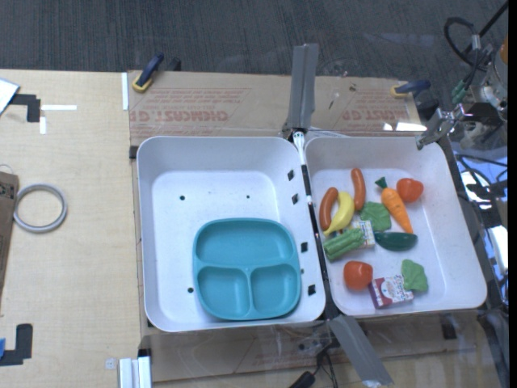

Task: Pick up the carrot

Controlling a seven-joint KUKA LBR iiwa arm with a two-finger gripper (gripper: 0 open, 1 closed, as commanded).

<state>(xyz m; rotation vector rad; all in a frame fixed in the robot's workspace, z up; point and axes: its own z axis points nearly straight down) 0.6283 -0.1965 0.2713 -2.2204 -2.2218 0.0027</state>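
Note:
The carrot [396, 206] is orange with a green top and lies in the right bin [464, 249], in its upper right part, pointing toward the front. A red tomato [410, 189] touches it on the right, and a green leaf [376, 214] lies on its left. My gripper [434, 131] hangs at the far right corner of the right bin, above the rim, up and to the right of the carrot and well apart from it. Nothing is seen in it.
The right bin also holds two red sausages [358, 187], a banana [344, 211], green beans [343, 242], a dark green vegetable [396, 241], a second tomato [358, 274], a red box [390, 291] and another leaf [415, 276]. A teal divided plate [246, 267] sits in the left bin [161, 217]. A tape roll [37, 207] lies at the far left.

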